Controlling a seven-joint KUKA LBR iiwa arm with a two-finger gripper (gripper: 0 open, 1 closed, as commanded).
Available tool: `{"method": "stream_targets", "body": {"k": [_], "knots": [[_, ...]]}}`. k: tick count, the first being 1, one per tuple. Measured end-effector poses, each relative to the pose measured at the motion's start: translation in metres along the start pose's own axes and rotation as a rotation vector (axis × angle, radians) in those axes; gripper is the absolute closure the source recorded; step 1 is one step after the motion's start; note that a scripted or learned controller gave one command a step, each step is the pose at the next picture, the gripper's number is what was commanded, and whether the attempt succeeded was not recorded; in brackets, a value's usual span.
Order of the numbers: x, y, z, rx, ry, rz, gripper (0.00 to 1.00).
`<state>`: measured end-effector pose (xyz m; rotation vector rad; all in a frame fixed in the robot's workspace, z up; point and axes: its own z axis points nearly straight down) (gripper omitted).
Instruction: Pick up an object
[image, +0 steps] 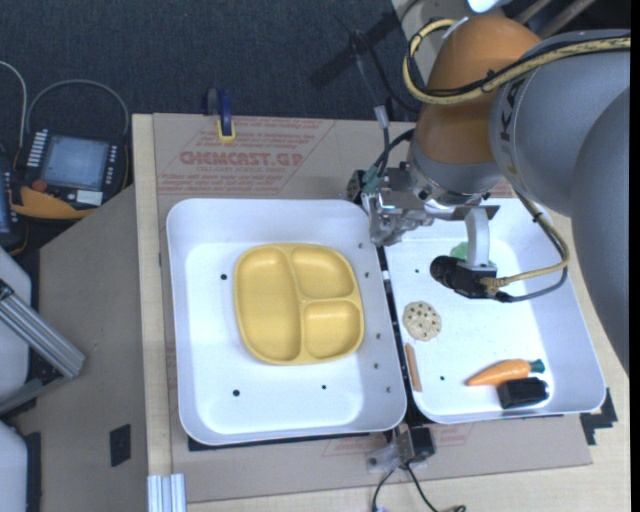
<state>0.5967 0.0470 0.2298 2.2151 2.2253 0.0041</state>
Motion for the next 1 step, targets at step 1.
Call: {"method": "stream_targets", "body": {"k": [1], "knots": [[0.0407,0.0180,0.0030,0.000,0.001,0.000,1.00]]}}
